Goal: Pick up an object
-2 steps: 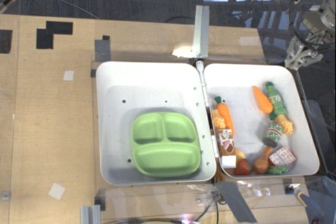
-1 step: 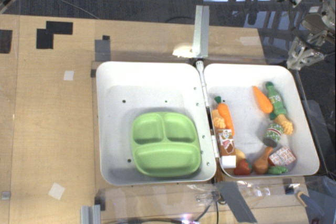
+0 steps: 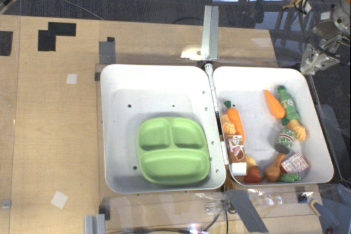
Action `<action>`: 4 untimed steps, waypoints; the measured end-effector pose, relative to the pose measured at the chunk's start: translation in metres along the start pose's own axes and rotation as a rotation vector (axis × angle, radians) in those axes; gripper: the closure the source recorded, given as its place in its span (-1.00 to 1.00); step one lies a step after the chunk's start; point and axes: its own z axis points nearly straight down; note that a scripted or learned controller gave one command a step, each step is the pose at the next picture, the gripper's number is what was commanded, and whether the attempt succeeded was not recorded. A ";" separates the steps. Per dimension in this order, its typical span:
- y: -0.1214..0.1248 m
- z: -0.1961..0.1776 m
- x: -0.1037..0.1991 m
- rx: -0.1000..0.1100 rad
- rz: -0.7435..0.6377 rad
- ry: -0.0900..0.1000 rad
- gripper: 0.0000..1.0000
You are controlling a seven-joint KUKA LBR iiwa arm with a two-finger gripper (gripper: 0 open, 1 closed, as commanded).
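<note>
Gripper (image 3: 323, 60) hangs outside the right bin (image 3: 258, 75), finger state unclear; carrot (image 3: 273, 104) sits below-left of it, so next reach down.

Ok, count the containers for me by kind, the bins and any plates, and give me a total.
bins: 2, left and right, both white
plate: 1, green, in the left bin
Total: 3
</note>
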 end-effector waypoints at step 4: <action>0.006 0.013 -0.014 -0.003 -0.993 -0.001 1.00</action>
